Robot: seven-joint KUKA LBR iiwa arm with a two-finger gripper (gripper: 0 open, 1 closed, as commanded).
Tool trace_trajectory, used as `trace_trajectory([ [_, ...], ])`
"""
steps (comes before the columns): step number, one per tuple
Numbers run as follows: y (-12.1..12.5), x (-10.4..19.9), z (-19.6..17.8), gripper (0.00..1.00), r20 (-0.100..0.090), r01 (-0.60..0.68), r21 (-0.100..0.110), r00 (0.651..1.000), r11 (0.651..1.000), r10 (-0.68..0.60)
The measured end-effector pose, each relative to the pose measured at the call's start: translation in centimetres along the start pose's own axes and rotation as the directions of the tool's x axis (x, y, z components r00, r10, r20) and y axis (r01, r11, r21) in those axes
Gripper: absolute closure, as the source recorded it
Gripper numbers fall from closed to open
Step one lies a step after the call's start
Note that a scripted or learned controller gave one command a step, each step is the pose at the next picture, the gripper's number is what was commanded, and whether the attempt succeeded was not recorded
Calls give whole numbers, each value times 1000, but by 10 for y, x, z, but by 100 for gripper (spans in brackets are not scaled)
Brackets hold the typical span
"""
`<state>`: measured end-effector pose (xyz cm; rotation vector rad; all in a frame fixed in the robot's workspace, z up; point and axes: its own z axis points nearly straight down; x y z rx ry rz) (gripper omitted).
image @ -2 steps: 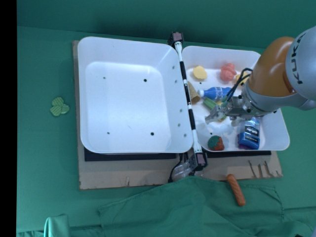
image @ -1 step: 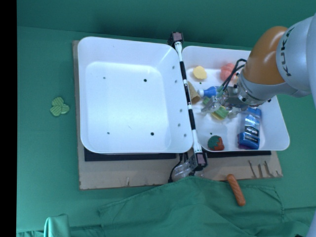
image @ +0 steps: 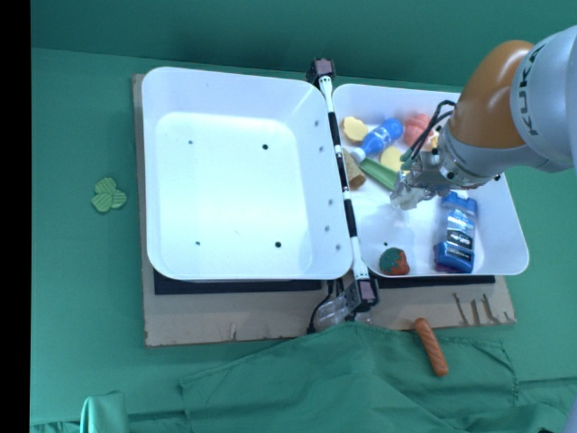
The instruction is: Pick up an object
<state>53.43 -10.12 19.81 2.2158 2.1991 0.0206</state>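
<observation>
You're looking at the gripper [image: 407, 193] hanging over the right bin [image: 505, 258] — can't tell its state from here. It's sitting just beside the green stick [image: 379, 174] and blue bottle [image: 382, 137]. Blue packs [image: 456, 233] and strawberry [image: 393, 261] are lying nearer — nothing visibly held.

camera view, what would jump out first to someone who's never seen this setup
The big grey arm with its orange band reaches in from the right, its gripper low over the right bin, where bright toys are crowded: a blue bottle, a blue box and a strawberry. Next comes the left bin, a wide bare white floor. Outside the bins lie a green leaf shape at left and an orange sausage near the front.
</observation>
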Motion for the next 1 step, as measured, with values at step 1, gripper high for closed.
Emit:
trace_trajectory([
  [1,0,0,1,0,-1,0,2,1000,1000,0],
])
